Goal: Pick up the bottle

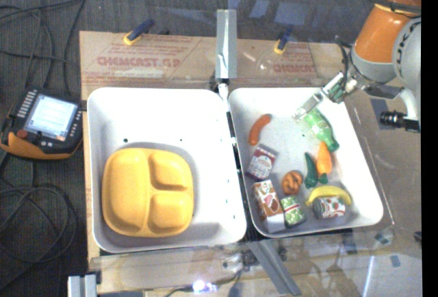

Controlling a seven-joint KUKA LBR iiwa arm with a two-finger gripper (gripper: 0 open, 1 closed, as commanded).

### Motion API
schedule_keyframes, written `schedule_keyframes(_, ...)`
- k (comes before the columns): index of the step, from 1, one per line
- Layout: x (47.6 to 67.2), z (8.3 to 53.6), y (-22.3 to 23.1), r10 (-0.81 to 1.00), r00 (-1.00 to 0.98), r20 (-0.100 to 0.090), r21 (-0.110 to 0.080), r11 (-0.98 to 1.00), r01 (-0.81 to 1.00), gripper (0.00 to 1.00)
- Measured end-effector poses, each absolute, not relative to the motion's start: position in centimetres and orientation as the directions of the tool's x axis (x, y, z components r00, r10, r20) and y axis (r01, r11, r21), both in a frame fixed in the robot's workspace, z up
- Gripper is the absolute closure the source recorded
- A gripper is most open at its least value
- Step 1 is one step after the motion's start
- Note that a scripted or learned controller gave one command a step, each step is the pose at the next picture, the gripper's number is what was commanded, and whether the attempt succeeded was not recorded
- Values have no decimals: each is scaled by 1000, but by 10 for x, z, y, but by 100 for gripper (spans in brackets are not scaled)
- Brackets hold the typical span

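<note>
Pincer: my pincer (306, 109) hangs over the back of the right bin (369, 179), its tips just above the bottle's top; I cannot tell how it stands.
Bottle: the green bottle (321, 128) lies slantwise near the right bin's far right corner, not lifted.
Neighbours: a carrot (324, 157) sits just in front of the bottle, a banana (329, 193) nearer the front edge, a sausage (259, 128) toward the bin's left wall.
Left bin: a yellow tray (148, 190) rests in the left bin (109, 111).

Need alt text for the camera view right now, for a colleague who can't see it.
The gripper sits at the green bottle's upper end in the right bin, among toy foods. A yellow divided tray lies in the left bin.
</note>
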State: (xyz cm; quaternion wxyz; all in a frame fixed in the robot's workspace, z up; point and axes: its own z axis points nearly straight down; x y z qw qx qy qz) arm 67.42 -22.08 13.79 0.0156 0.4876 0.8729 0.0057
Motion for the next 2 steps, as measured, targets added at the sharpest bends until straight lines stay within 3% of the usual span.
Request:
schedule_keyframes(1, 674, 138, -220, 857, -515, -21, 26, 515, 857, 0)
schedule_keyframes(2, 647, 102, -224, 647, -762, -4, -1, 762, 647, 0)
